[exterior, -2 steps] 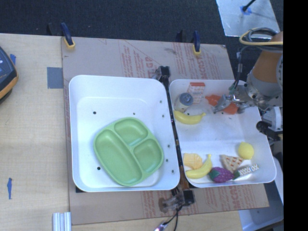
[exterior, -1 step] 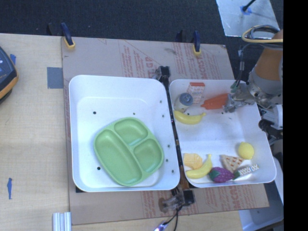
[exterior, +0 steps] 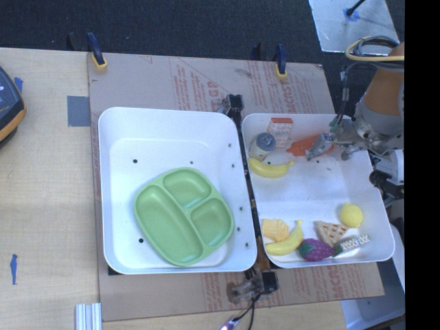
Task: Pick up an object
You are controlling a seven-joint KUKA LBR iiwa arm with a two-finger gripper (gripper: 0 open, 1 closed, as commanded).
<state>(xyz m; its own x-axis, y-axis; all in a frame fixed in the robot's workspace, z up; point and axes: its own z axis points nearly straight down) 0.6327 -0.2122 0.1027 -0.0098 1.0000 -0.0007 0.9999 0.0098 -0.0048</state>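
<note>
My gripper (exterior: 331,151) hangs over the back right part of the right bin (exterior: 309,192), open, with nothing between its fingers. Its left finger (exterior: 315,151) is close beside an orange-red toy (exterior: 301,145). Further left in that bin lie a small carton (exterior: 280,128), a grey round can (exterior: 265,142) and a yellow banana (exterior: 270,168). Along the front edge sit a lemon (exterior: 351,215), an orange cheese block (exterior: 275,229), a second banana (exterior: 287,243), purple grapes (exterior: 316,249) and a sandwich wedge (exterior: 330,232).
The left bin (exterior: 124,150) holds a green divided plate (exterior: 183,215). The arm's orange-banded wrist (exterior: 381,91) stands over the right bin's back right corner. Blue clamps (exterior: 97,52) pin the cardboard at the back.
</note>
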